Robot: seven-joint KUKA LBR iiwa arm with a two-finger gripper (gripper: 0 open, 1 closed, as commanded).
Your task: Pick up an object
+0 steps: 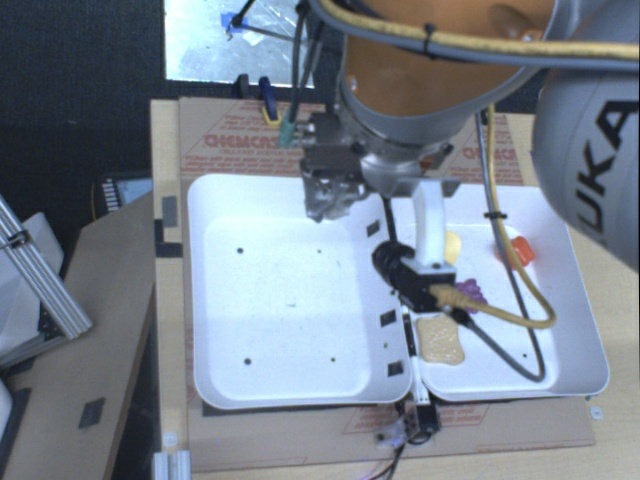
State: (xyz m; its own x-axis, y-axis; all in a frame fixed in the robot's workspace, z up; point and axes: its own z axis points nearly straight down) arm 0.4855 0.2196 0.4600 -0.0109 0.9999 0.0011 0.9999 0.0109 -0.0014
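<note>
Your candidates all lie in the right bin (pixel 572 340): a tan piece (pixel 438 340) at seven o'clock, a purple one (pixel 468 291) at nine, yellow (pixel 452 246) at eleven and orange (pixel 519 251) at one. The gripper (pixel 325 196) hangs over the left bin's (pixel 280 308) one-o'clock corner, so it likely must cross over; you cannot tell whether it is open or closed.

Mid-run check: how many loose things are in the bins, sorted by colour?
Yellow piece: 1
Orange piece: 1
Purple piece: 1
Tan piece: 1
Total: 4, all in the view's right-hand bin.
</note>
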